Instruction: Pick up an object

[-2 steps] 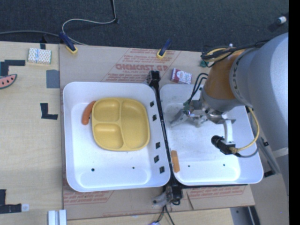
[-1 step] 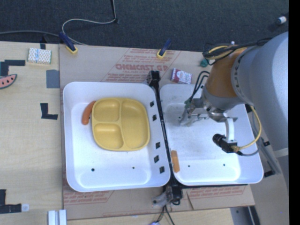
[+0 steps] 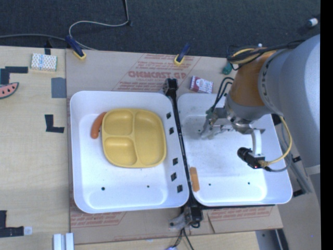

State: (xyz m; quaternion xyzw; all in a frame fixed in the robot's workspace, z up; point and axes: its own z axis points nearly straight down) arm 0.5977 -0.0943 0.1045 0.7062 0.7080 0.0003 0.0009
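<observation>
I see the right bin (image 3: 270, 191) nearest me, with a small orange piece (image 3: 194, 178) at its left wall, below and left of the gripper (image 3: 209, 127). The gripper hangs low over that bin's upper left part; I cannot tell how it stands, and I see nothing in it. Left of it, past the divider, the left bin (image 3: 83, 186) carries a yellow tray (image 3: 133, 137) with an orange sausage (image 3: 96, 125) touching its left edge. Beyond the gripper, a small packet (image 3: 200, 84) lies on the cardboard (image 3: 140, 72).

Pale wooden bench (image 3: 31, 155); cardboard sheet (image 3: 135, 74) atop; dark carpet (image 3: 171, 9) behind
</observation>
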